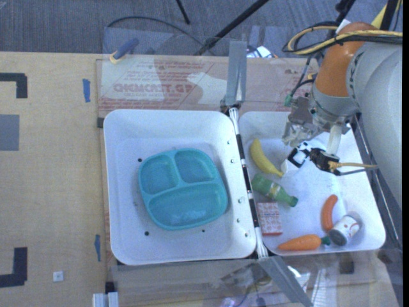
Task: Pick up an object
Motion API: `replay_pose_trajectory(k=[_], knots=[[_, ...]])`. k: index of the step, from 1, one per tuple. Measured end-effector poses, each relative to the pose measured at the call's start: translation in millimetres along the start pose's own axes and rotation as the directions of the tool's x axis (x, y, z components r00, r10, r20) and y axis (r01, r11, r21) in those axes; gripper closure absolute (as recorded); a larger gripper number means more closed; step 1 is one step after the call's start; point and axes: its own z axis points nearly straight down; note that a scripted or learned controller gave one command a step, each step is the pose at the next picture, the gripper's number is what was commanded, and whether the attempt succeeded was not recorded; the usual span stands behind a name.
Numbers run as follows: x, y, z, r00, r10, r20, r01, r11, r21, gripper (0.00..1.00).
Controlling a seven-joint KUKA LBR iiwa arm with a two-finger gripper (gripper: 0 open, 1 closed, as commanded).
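camera view: the right bin (377,226) fills the lower right of the frame. the tool (295,137), fingers spread and holding nothing, hangs at its upper part. the banana (263,158) lies just left and below, long axis slanting down-right.

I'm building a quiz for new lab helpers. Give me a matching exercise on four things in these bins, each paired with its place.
Things:
1. divided plate
2. banana
3. carrot
4. green bottle

Places:
A. near front edge of right bin
B. left bin
C. just in front of the banana
D. right bin, left of the gripper

Pairs: 1-B, 2-D, 3-A, 4-C
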Motion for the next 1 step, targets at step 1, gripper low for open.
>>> replay_pose_trajectory(k=[1], knots=[[0.2,0.0,0.0,1.0,0.0,0.0,0.0,1.0,0.0,0.0]])
